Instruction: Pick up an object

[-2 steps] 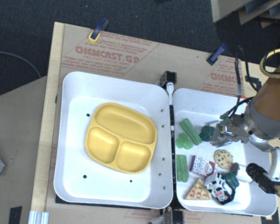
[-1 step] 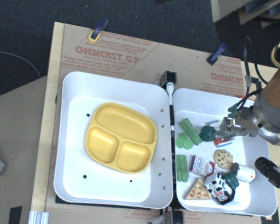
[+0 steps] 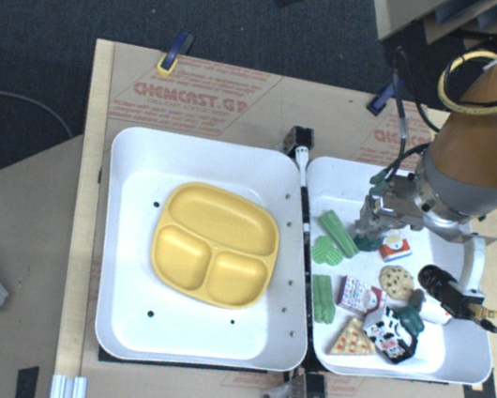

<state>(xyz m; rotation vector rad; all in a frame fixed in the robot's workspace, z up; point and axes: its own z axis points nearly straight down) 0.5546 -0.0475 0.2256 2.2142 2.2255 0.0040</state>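
Nearest the front of the right bin [image 3: 467, 361], a pizza slice [image 3: 353, 340] and a black-and-white toy [image 3: 388, 337] are lying, a cookie [image 3: 395, 280] just beyond. Farther back, green pieces [image 3: 335, 234] are resting beside the gripper [image 3: 375, 227], which is hovering there. Left, a yellow tray [image 3: 216, 244] is sitting in the other bin [image 3: 124, 229].

Both white bins [image 3: 116, 246] looked like smooth moulded plastic with a soft sheen. The yellow divided tray [image 3: 215, 245] in the left bin was glossy plastic too. Under them lay a matt, paper-faced board [image 3: 247, 98] printed in red along its far edge. The arm's orange band [image 3: 492, 112] shone, smooth and hard. The green pieces [image 3: 332, 246] in the right bin appeared matt, like toy plastic.
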